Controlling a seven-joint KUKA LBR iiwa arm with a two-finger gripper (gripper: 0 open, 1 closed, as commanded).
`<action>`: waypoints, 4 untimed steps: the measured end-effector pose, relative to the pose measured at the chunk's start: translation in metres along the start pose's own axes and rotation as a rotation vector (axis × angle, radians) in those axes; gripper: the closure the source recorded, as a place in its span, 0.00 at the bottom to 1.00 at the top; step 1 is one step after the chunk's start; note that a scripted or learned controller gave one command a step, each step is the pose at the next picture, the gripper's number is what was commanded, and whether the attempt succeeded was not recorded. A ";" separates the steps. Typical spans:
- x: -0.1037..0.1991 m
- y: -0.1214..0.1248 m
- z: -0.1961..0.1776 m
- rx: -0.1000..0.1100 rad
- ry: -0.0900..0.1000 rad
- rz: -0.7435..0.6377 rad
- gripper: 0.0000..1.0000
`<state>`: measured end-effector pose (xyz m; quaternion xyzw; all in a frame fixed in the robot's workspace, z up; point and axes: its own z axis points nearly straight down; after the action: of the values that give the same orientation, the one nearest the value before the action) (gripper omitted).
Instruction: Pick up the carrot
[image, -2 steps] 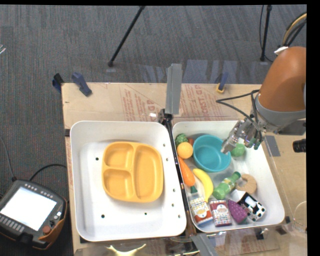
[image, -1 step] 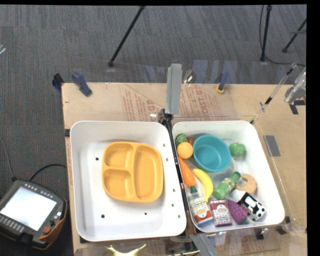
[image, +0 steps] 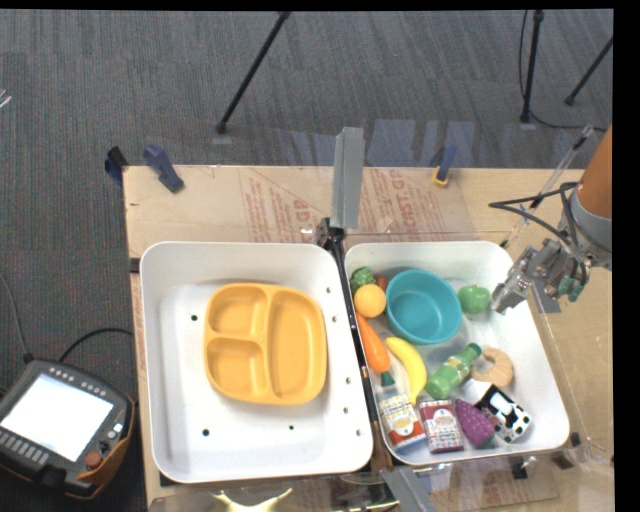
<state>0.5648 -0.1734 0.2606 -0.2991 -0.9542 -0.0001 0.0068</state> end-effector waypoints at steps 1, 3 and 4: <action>0.026 -0.067 -0.148 -0.009 -0.027 0.118 1.00; 0.059 -0.063 0.138 -0.007 -0.013 -0.088 1.00; -0.023 -0.007 0.138 -0.005 -0.016 -0.093 1.00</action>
<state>0.5780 -0.1920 0.1223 -0.2547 -0.9670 -0.0006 -0.0014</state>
